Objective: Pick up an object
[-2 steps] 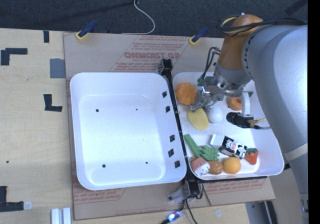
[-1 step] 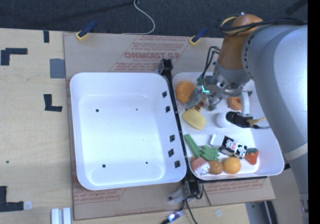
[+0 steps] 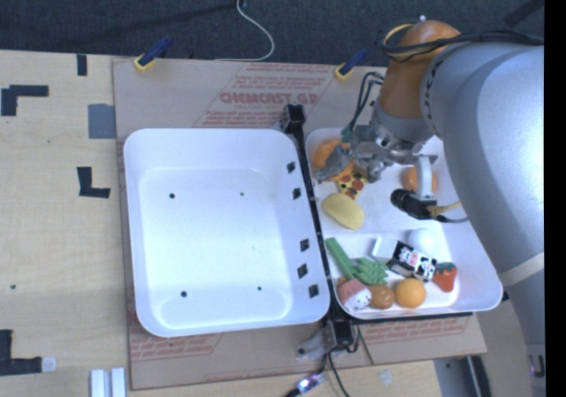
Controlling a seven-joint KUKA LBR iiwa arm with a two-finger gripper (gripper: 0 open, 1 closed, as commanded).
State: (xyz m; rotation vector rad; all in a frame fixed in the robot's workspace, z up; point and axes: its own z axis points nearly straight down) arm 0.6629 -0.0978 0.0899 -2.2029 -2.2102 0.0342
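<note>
hand (image 3: 352, 165) low in right bin (image 3: 478, 285) | yellow lemon (image 3: 343, 210) just below it

Left bin (image 3: 146, 209): floor lying open across its whole width, nothing blocking entry from above. Right bin (image 3: 482, 293): the arm (image 3: 482, 121) is covering its far and right portions. Yellow lemon-shaped piece (image 3: 343, 210) is sitting near the divider; green toy (image 3: 354, 264), black-and-white toy (image 3: 412, 260) and orange ball (image 3: 409, 293) are crowding the near end. A small bare patch is showing mid-bin.
</note>
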